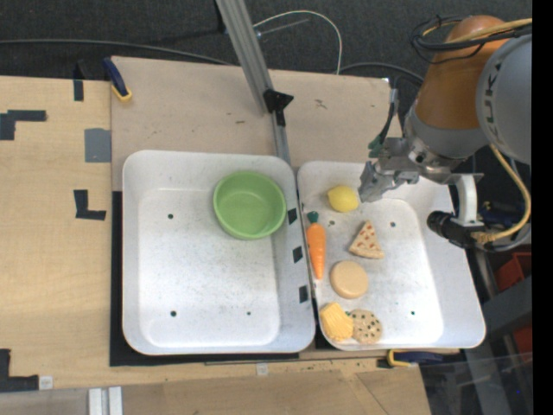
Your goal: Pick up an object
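Lemon [343, 199] looks like the target: small, round, smooth yellow, at the far edge of the right bin [449, 318], toward its far-left corner. Nothing lifted yet; I'd call this the approach step.

Near to far in that bin:
- near-left corner: ridged yellow corn [337, 323] touching a chip cookie [366, 326]
- flat tan round disc [349, 279]
- tapered orange carrot [316, 247] along the left edge
- pizza wedge [366, 241], mid-bin
- lemon, with the gripper [373, 184] just beside it on the right

Can't tell the finger state. Next move probably needs a shift left over the lemon, then descent; a smooth round shape may roll out.

Left bin [147, 318]: green bowl [249, 204], glossy plastic, near the far edge.
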`<control>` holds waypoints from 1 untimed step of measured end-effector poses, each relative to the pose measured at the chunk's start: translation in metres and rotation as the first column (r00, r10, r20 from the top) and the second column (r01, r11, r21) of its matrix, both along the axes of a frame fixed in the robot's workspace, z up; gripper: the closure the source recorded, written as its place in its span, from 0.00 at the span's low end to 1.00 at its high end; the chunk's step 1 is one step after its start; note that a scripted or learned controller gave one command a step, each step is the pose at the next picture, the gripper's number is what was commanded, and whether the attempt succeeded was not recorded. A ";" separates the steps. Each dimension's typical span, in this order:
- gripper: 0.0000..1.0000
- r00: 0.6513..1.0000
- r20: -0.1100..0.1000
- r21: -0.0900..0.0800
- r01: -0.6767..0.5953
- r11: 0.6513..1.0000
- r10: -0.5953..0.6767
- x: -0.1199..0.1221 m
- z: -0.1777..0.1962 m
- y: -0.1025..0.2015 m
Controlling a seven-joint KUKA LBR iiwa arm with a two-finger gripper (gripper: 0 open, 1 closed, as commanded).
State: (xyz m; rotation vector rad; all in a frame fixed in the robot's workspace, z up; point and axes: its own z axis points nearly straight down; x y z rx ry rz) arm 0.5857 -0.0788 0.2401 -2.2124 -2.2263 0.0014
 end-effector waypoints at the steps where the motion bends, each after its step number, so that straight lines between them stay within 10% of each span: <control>1: 1.00 1.000 0.000 0.000 -0.001 1.000 0.001 0.001 -0.008 0.060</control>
